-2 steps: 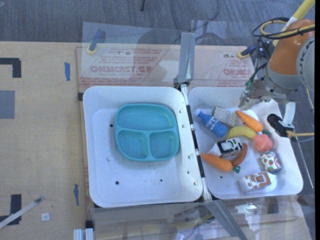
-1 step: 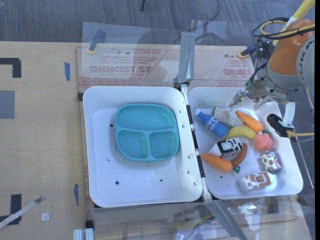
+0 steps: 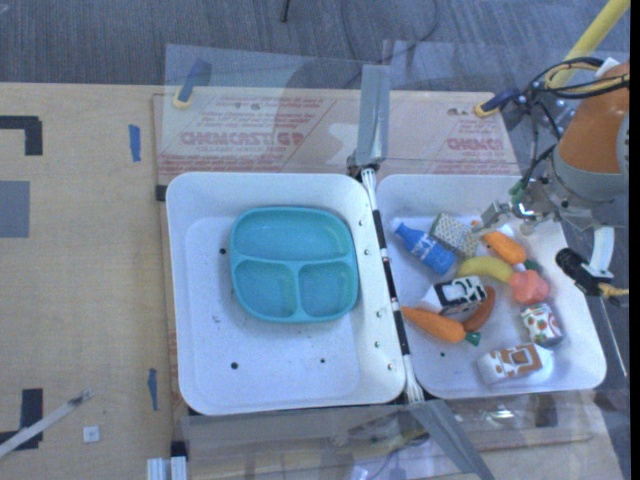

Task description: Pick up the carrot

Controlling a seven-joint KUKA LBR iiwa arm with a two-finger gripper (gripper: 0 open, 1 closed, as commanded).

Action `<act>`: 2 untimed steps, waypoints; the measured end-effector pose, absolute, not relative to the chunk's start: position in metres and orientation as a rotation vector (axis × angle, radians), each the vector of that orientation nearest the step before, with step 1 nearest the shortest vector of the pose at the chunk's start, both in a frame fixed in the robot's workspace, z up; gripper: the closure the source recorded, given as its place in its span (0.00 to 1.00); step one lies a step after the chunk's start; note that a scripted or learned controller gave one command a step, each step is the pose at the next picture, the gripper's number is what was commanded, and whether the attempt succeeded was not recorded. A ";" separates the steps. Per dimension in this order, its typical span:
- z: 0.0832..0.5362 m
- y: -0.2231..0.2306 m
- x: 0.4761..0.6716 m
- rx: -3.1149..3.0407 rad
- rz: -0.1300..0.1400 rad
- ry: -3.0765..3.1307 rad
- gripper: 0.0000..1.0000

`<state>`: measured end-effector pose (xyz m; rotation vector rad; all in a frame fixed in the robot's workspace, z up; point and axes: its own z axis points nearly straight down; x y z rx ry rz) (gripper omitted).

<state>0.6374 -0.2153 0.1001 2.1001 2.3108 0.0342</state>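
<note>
Over the bench, the fixed overhead camera shows the carrot lying at the left front of the right bin, just beside a toy car, while the claw hangs at the bin's far right corner, and I cannot tell whether it is apart or together. A clean pick probably means descending across the carrot's middle, clear of the car. Reversed red lettering on the clear sheet behind the bins is too blurred to read.

Only lettering I can spot is red print on the clear sheet behind the bins, and it's mirrored and too blurry to read. A smaller red bit sits at its right end.
</note>
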 end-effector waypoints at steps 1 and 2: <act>0.101 -0.215 0.632 2.077 0.034 2.324 0.00; 0.112 -0.217 0.633 2.078 0.034 2.322 1.00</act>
